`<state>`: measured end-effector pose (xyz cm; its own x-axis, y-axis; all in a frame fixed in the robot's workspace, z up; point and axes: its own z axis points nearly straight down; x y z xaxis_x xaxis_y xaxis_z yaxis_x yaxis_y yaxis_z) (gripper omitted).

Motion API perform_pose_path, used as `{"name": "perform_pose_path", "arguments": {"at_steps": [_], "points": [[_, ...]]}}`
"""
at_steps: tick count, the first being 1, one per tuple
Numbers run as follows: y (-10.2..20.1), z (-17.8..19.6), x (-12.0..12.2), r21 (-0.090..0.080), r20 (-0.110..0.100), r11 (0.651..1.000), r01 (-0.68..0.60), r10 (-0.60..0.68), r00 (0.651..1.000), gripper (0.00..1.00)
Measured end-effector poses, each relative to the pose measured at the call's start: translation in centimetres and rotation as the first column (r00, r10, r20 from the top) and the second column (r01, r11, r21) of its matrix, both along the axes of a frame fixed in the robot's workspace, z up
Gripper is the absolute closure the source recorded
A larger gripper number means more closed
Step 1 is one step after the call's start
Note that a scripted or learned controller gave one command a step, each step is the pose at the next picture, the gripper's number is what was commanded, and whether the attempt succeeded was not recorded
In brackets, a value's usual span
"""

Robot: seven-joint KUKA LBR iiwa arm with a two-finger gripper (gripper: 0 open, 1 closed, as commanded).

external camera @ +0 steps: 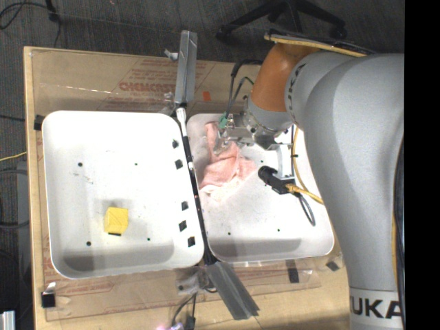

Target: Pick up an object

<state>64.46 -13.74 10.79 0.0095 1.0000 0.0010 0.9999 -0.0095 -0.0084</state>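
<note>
Toward 1 o'clock in the right bin (313,236), the hand (229,130) sits at the pink cloth's (221,168) upper end; its opening is unclear. Cloth's long axis runs 1 to 7 o'clock. A yellow block (116,220) lies in the left bin (62,136).

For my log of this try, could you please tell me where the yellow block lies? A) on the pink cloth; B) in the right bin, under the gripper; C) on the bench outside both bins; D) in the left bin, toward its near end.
D: the yellow block lies on the floor of the left bin, apart from the pink cloth in the right bin.
</note>
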Motion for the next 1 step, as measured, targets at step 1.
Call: {"name": "perform_pose_path", "arguments": {"at_steps": [1], "points": [[5.37, 8.39, 0.98, -0.002, 0.005, 0.992, 0.129, -0.129, 0.992, 1.0]]}}
